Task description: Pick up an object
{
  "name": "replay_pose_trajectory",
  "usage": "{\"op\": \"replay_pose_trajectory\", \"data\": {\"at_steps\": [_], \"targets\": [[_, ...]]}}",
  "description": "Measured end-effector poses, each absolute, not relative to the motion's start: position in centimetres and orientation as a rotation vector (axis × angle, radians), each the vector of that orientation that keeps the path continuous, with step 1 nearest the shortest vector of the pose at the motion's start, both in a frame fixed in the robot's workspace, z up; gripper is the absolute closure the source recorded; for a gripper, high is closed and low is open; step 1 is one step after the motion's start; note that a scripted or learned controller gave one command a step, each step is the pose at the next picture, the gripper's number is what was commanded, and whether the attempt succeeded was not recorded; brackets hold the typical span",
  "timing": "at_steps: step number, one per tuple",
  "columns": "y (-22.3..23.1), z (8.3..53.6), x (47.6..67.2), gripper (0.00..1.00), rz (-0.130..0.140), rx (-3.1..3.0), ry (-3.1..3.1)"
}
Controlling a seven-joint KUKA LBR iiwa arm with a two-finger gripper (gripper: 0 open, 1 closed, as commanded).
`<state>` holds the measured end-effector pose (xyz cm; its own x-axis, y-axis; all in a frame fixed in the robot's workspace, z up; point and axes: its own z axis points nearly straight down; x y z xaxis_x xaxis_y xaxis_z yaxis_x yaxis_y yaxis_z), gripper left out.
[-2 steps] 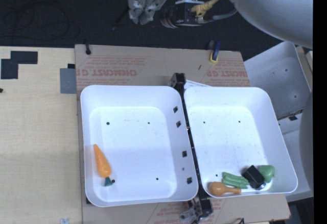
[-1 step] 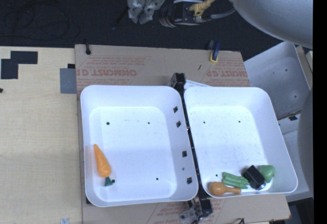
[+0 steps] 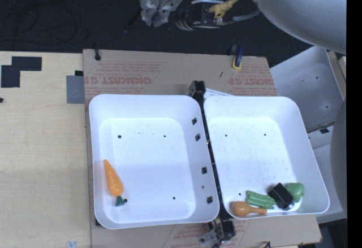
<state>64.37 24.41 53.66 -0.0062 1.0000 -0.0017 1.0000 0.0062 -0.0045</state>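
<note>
While the gripper (image 3: 160, 7) hangs at the top of the frame, above the bins and holding nothing, the toy carrot (image 3: 112, 179) lies far below it in the lower left corner of the left bin (image 3: 141, 107); whether it is spread or closed cannot be told. Huddled in the lower right corner of the right bin (image 3: 251, 107) are a green pod (image 3: 260, 199), a black block (image 3: 280, 195), a green piece (image 3: 296, 189) and an orange pear-shaped toy (image 3: 245, 209).

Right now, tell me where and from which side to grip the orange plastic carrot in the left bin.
Grip the orange plastic carrot across its thick middle, coming straight down. It lies flat and alone near the left bin's left wall, so close the pincer across its width.
</note>
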Motion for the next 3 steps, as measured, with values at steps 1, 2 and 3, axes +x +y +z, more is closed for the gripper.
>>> {"op": "replay_pose_trajectory", "data": {"at_steps": [1,2,3], "targets": [[24.4,53.7,64.4,1.0,0.007,-2.212,-2.228],[19.0,39.2,64.3,1.0,0.031,-2.221,-2.21],[13.4,41.3,59.9,1.0,0.008,-2.225,-2.215]]}}
